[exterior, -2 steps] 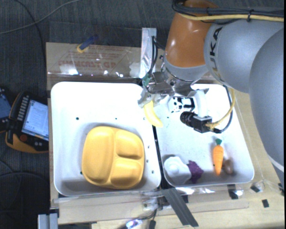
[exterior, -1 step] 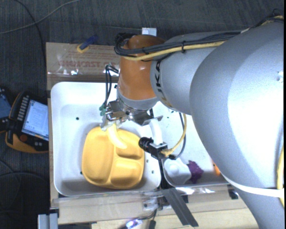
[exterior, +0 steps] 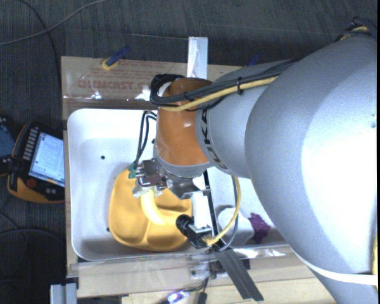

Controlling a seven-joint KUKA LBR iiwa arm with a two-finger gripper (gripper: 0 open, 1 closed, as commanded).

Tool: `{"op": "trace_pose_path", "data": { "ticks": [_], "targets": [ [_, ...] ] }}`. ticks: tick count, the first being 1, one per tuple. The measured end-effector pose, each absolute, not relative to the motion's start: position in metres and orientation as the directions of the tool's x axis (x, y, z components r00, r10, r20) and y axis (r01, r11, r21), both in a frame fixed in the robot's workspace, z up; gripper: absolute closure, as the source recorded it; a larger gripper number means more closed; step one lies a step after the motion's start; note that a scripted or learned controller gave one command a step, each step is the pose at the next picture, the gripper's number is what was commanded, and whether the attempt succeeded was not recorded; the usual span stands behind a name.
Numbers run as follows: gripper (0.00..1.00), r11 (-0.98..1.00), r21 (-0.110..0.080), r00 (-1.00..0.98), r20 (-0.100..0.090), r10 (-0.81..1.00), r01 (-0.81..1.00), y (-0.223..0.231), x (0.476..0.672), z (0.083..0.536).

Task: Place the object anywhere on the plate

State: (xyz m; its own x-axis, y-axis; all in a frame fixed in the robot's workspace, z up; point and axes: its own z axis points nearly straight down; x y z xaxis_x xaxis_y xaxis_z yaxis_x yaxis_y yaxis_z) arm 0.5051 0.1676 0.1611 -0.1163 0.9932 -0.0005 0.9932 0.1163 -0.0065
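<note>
A yellow plate (exterior: 130,223) lies in the near part of the left white bin (exterior: 92,163). On it rests a pale yellow, banana-like curved object (exterior: 153,209). My gripper (exterior: 155,183) hangs just above the plate's far edge, right over the upper end of that object. The orange wrist band and the grey arm hide the gripper's lower parts and the plate's right side. Whether the object is touching the gripper cannot be made out.
The big grey arm covers most of the right bin. A purple item (exterior: 259,228) and a small white item (exterior: 227,216) peek out there. A teach pendant (exterior: 38,163) lies on the floor to the left. Cables (exterior: 209,217) loop down near the plate's right side.
</note>
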Motion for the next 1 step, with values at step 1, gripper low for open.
{"op": "trace_pose_path", "data": {
  "ticks": [1],
  "targets": [
    [1.00, 0.212, 0.010, -0.212, 0.003, 0.977, 0.977, 0.1543, 0.4868, 0.1240]
  ]
}}
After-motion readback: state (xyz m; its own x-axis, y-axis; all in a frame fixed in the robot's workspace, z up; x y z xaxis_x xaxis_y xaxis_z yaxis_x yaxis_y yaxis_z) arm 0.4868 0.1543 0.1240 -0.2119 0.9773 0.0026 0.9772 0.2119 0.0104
